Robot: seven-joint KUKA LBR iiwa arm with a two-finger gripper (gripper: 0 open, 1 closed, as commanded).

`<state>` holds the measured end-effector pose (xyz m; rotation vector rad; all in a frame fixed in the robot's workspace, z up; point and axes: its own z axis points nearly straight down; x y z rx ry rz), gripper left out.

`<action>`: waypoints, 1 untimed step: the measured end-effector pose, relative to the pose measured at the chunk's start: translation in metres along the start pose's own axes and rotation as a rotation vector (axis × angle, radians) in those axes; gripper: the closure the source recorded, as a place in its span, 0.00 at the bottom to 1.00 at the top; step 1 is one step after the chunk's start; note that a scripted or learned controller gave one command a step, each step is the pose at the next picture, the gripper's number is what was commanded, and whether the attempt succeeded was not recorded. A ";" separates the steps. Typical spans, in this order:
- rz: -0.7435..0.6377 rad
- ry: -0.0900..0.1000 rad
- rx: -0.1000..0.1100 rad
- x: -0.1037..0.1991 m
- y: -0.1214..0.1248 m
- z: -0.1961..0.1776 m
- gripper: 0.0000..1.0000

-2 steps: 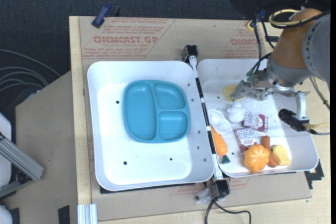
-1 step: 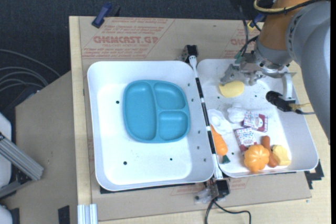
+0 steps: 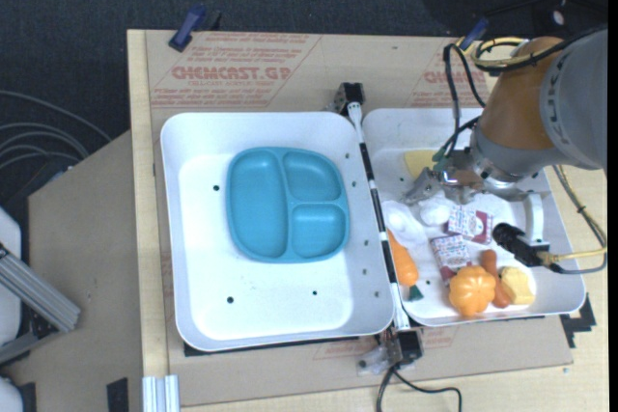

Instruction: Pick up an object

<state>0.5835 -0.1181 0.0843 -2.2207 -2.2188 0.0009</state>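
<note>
Arm w/ orange band enters from right; gripper (image 3: 446, 180) sits low in right bin (image 3: 570, 296), above small white items (image 3: 423, 215). Finger state: cannot tell. Same bin holds red-white packets (image 3: 462, 236), orange fruit (image 3: 472, 290), carrot (image 3: 404, 263), yellow piece (image 3: 418, 162). Left bin (image 3: 183, 236) holds blue divided tray (image 3: 287, 204).
</note>
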 end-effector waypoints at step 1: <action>-0.001 -0.002 -0.003 -0.026 0.058 -0.001 0.00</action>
